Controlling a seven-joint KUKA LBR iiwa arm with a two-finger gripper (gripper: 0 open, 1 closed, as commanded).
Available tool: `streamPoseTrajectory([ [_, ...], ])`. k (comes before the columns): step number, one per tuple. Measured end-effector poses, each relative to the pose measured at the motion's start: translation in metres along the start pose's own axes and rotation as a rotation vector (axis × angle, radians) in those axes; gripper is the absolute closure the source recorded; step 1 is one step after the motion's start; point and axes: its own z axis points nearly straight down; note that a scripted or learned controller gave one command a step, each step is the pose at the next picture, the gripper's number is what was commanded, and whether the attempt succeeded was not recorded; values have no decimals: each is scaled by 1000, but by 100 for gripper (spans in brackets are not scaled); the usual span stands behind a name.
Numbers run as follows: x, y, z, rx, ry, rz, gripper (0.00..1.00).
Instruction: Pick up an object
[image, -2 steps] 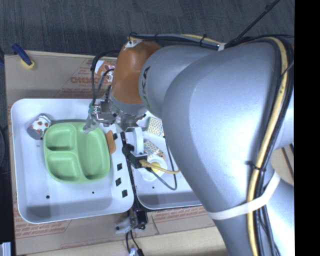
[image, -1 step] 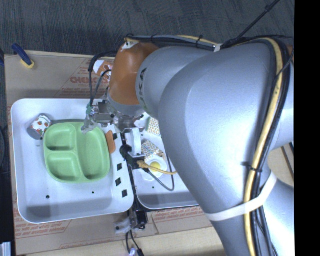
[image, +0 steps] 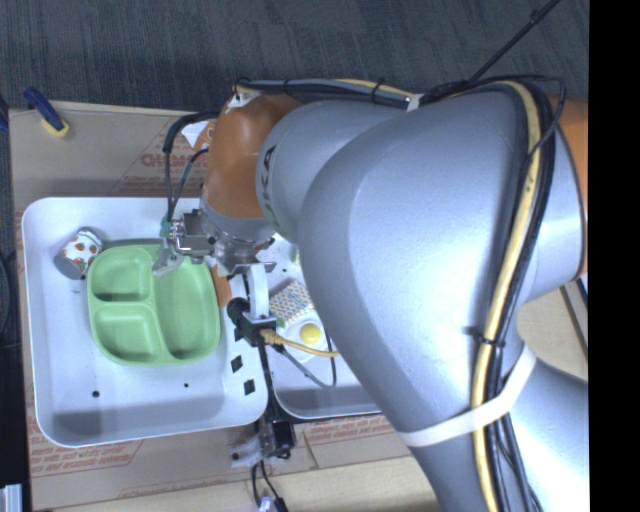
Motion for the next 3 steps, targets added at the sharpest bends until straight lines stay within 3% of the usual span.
streamPoseTrajectory([
  [1,14,-26,22,-22,-2,0,0],
  [2,46,-106,6,1,-1,-5,0],
  [3,81,-125,35,-9,0,-1,0],
])
